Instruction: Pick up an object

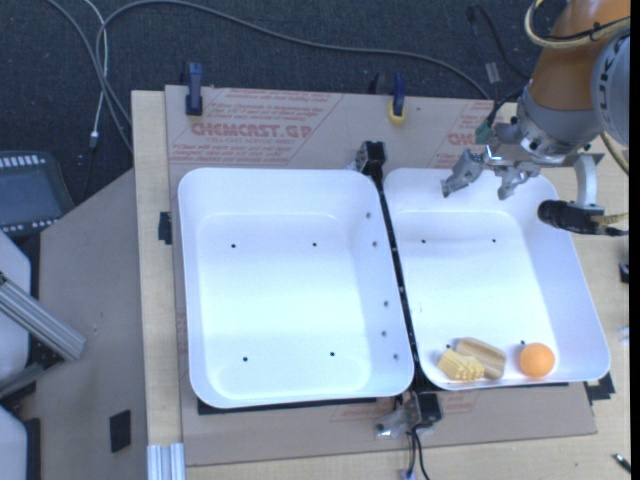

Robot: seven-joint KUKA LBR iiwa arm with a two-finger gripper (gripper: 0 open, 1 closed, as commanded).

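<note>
— Hovering where, exactly?

— Over the far rim of the right bin (590, 308), with my arm (585, 38) coming in from the right, its orange band up top and the grey wrist bent down toward the bench. My claw (488, 178) hangs at the bin's back edge, its two fingers (460, 180) spread apart with nothing between them (that much is plain to see).

— And the things to pick?

— All of them lie well away from my claw, at the opposite, near end of the same bin. A small orange ball (537, 359) sits by the near right corner. To its left rests a tan, bread-like piece (484, 351), and touching that, a little nearer the rim, a yellow ridged piece (459, 367) that looks like a stub of corn.

— What of the other bin?

— The left bin (190, 268) lies beside mine, across the black divider (388, 258), off to the left of my claw. Both rest on a cardboard sheet (260, 128) held by blue clamps (193, 76).
</note>
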